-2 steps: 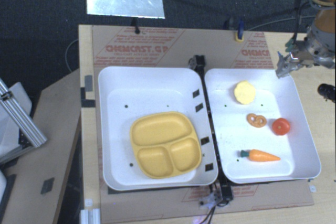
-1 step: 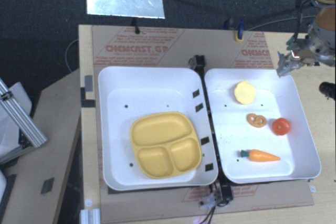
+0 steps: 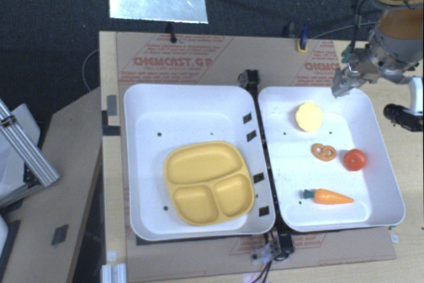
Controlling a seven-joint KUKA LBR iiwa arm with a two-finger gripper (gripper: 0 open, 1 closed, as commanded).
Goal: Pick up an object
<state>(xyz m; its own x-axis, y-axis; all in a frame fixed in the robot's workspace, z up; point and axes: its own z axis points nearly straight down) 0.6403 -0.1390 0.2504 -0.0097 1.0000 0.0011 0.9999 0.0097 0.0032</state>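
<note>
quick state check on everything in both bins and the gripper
tray: flat in left bin, compartments bare
yellow disc: loose in right bin
pretzel: lying flat
tomato: beside pretzel, apart
carrot: on its side
gripper: at right bin's far rim, holding nothing

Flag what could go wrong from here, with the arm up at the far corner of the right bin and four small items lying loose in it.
1. The gripper sits over the right bin's far rim; a straight descent could strike it.
2. The pretzel and tomato lie close together, so grasping one may knock the other.
3. The carrot is thin and low, likely to slip.
</note>
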